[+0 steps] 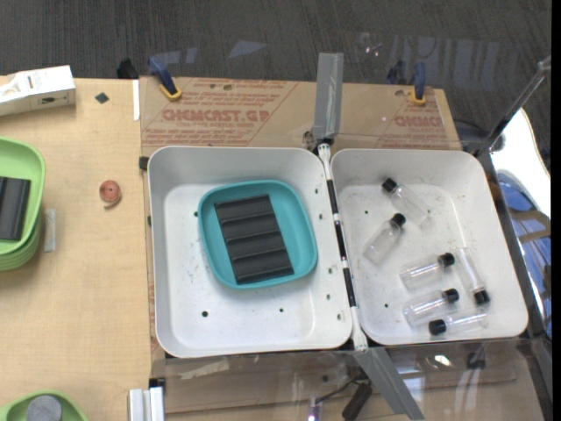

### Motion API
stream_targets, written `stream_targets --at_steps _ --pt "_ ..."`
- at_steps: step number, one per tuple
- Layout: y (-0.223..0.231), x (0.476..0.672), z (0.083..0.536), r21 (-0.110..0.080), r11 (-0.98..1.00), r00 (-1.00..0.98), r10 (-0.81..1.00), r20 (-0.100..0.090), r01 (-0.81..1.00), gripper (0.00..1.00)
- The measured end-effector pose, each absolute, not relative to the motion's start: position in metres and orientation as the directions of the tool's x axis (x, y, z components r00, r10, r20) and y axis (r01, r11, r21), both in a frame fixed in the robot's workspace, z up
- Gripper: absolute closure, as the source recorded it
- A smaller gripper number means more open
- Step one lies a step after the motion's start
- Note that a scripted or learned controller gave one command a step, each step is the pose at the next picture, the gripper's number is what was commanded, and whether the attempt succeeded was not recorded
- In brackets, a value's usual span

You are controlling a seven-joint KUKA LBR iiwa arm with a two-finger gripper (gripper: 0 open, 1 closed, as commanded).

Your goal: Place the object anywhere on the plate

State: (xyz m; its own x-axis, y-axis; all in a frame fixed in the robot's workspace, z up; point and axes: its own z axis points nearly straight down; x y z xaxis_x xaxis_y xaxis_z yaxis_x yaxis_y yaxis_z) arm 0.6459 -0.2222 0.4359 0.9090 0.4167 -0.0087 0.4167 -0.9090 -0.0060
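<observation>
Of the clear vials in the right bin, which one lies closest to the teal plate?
The vial nearest the bin's left wall, cap pointing up-right. The others lie farther right or lower.

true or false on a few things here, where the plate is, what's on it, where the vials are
1. The teal plate sits in the left bin. True.
2. The plate carries a clear vial. False: it holds a dark ribbed block.
3. The clear vials with black caps lie in the right bin. True.
4. All vials stand upright. False: they lie on their sides.
5. A vial lies beside the plate in the left bin. False: all are in the right bin.
</observation>
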Motion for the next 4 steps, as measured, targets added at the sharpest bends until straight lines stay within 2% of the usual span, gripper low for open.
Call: stream_targets --at_steps 2,4 --pt "-0.2225 0.6533 0.4376 -0.003 -0.976 0.976 0.219 -0.006 0.219 0.00" --pt "-0.2224 0.6520 0.4363 -0.004 -0.980 0.980 0.201 -0.009 0.201 0.00"
